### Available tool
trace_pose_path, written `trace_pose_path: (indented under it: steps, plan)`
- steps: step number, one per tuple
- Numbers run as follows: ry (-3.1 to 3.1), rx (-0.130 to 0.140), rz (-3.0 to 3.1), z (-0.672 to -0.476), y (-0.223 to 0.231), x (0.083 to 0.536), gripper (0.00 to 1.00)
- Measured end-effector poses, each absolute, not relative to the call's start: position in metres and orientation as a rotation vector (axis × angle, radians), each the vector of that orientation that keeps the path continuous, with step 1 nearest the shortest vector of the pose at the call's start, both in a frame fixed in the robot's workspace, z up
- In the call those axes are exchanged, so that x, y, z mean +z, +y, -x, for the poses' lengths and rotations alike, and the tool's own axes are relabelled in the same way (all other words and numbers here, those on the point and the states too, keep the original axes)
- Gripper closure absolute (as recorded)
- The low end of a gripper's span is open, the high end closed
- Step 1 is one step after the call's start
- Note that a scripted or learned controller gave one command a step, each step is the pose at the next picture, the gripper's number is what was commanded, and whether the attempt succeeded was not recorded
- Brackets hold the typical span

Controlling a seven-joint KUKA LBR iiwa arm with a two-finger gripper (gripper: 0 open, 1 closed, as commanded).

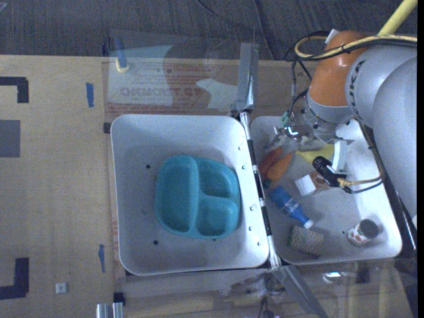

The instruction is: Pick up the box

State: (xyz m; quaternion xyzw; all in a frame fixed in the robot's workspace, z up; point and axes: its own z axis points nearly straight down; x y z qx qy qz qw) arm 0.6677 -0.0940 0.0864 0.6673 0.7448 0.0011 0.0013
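How wide my gripper [289, 134] stands, I cannot tell. The white box [305, 184], probably the target, lies near it, close by a blue bottle [289, 206]. I might grab that instead.

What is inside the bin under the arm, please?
A blue bottle, an orange thing, a white box, a speckled block and a cup show; the arm covers its far corner.

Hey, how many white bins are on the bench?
2. The left bin holds a teal divided plate; the right bin sits beside it, partly under the arm.
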Motion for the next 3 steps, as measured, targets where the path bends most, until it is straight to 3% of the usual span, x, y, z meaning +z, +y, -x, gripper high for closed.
trace_pose_path:
  steps: [1,2,3]
  plan:
    - [2.444,0.001,-1.971,-0.667,-0.007,0.185,0.0]
    - [2.533,0.001,-1.85,-0.665,-0.199,0.189,0.0]
    - [2.728,0.001,-1.555,-0.581,-0.217,0.177,0.0]
